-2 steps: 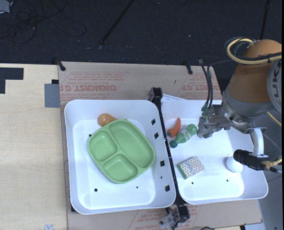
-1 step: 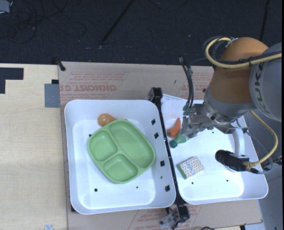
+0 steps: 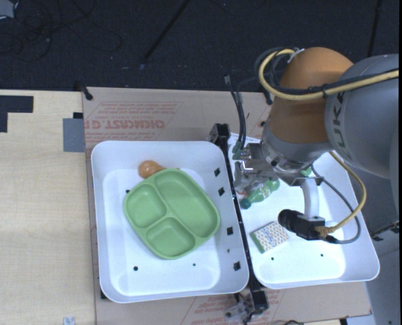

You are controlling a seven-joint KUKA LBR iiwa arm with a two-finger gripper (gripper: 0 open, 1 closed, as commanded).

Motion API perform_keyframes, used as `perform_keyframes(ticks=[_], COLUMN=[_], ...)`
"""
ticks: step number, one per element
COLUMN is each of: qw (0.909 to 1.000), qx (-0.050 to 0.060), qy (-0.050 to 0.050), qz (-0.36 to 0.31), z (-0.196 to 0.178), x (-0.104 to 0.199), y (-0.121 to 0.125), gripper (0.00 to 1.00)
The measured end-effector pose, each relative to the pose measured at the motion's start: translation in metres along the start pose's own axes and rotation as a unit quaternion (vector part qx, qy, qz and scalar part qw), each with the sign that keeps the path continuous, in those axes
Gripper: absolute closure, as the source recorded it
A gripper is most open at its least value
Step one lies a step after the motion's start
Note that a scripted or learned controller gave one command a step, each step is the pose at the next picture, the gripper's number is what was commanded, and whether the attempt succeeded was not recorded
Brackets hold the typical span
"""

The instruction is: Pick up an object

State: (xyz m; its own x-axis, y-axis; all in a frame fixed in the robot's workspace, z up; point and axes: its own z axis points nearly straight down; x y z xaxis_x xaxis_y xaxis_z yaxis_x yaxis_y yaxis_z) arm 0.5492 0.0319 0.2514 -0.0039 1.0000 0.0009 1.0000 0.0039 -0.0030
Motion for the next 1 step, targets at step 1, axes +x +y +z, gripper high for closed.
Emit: perform_keyframes(ticks=[1], qw=[1.0], qx=[0.0], qy=[0.0], qz=[-0.001], z=[-0.0009], x=[0.0458], y=[0.002], gripper=[1.0])
